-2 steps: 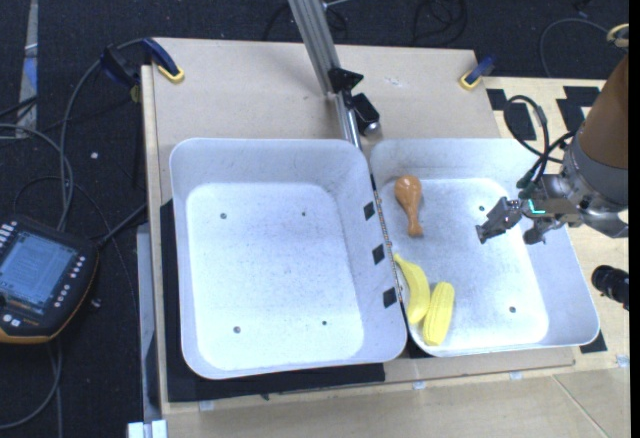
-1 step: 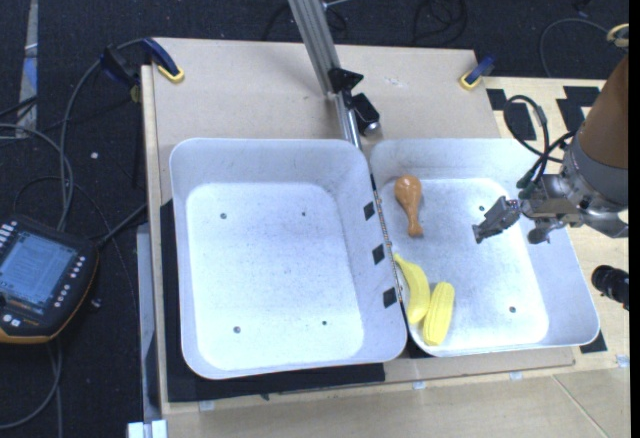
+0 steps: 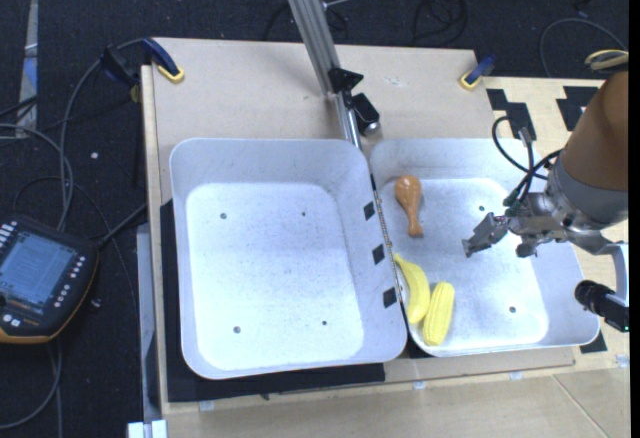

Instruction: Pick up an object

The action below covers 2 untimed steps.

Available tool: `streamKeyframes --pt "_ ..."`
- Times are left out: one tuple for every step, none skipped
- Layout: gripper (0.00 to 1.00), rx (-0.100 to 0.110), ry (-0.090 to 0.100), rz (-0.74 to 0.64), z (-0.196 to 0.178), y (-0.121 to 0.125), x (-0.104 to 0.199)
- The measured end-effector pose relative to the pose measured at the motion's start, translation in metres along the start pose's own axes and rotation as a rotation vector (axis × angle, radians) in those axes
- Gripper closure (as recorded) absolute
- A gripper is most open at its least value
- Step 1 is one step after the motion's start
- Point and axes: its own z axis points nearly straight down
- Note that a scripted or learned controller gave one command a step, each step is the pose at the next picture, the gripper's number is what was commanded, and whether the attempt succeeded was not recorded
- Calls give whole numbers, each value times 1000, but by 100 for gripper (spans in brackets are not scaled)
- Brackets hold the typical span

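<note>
The right bin (image 3: 560,326) has free floor at its middle and right side. A drumstick (image 3: 409,203), banana (image 3: 412,288) and corn cob (image 3: 439,313) crowd its left wall.

- No text, label, brand, number or sign can be read.
- A lit screen is seen on the pendant (image 3: 38,276) at the left, but whatever stands on it is too small and blurred to be read.
- Black square marks are seen on the bench (image 3: 250,91) at its right rear corner (image 3: 512,112); no characters can be made out in them.
- Small black tabs are seen along the seam between the bins (image 3: 378,251); nothing written can be told on them.
</note>
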Motion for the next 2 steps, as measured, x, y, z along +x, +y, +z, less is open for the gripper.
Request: streamKeyframes --pt "0 1 0 0 62 3 0" --pt "0 0 0 0 104 0 -1"
